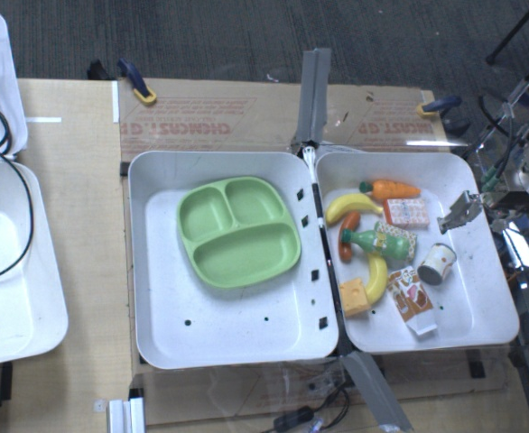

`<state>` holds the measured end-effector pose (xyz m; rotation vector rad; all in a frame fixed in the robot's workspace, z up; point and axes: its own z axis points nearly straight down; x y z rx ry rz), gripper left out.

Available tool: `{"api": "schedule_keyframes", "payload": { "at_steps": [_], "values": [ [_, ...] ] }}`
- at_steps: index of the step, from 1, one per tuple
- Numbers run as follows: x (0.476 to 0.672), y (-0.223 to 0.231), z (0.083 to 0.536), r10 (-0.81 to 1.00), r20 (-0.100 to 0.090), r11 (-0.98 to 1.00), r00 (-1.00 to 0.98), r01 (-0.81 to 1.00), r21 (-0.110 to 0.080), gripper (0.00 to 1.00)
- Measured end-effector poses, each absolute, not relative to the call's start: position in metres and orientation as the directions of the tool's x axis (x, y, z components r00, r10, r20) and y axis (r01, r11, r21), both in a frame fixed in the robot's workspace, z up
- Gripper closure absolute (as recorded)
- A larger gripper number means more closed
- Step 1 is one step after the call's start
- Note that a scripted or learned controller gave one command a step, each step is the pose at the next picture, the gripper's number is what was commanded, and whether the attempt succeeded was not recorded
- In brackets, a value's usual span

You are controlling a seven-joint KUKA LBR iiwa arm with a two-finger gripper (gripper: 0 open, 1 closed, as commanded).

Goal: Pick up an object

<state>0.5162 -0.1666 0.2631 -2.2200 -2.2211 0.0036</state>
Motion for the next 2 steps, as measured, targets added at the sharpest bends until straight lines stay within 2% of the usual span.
{"api": "schedule_keyframes", "payload": {
  "at_steps": [1, 2],
  "values": [
    [0.542, -0.149, 0.106, 0.999, 0.000, 0.033, -0.033, 0.999, -0.001, 0.00],
    [0.484, -0.138, 0.091, 1.000, 0.001, -0.009, 0.009, 1.000, -0.003, 0.00]
  ]
}}
